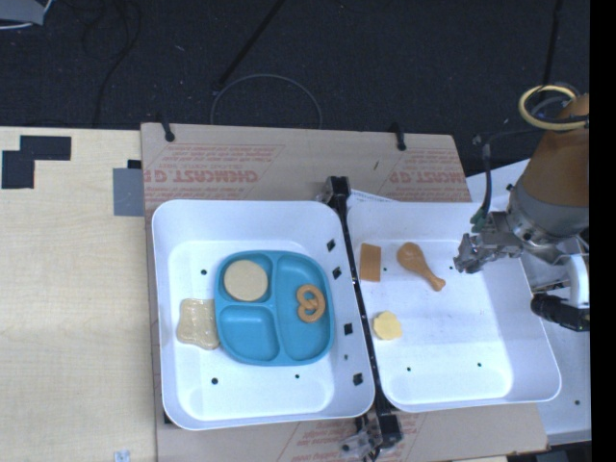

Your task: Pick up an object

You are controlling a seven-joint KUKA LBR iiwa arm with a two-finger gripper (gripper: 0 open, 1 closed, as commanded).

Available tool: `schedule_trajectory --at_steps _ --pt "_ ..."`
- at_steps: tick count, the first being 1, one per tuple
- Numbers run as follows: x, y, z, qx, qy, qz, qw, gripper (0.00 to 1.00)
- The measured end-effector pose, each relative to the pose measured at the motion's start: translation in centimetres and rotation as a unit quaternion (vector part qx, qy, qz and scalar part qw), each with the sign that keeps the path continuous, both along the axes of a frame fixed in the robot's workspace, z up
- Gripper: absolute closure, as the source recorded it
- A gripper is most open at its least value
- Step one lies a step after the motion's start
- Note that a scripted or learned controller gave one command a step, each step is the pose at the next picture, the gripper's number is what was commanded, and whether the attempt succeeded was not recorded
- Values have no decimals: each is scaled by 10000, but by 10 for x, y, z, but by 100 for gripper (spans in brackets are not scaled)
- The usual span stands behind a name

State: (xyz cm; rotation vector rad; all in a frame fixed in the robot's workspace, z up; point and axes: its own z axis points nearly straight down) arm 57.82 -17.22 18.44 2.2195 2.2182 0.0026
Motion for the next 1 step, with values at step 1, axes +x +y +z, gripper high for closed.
schedule_trajectory --at_steps 1 --pt "-1 2 64 0 -5 9 10000 100"
